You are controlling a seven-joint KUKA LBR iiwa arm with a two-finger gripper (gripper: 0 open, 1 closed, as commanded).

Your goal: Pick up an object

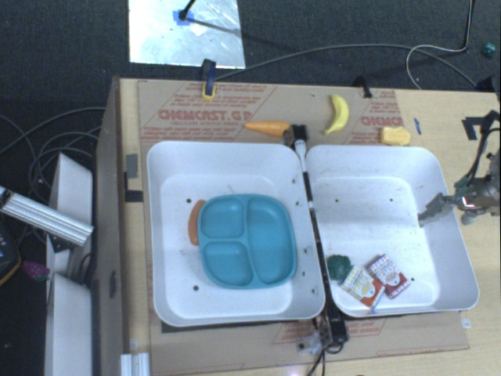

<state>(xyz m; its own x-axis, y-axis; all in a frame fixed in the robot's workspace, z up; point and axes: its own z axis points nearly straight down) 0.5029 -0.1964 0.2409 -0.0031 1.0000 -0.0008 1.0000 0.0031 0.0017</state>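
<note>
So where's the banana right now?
In the camera view, the banana lies on the board behind the right bin, outside both bins, between the carrot to its left and a yellow block to its right.

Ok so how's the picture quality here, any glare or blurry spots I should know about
In the camera view, light is even and soft with faint shadows; the foil-like sheet on the dark floor at the top glares bright; the white bins' rims look slightly washed out; the gripper at the right edge is smeared and hard to read; the small packets in the right bin are too soft to read.
</note>
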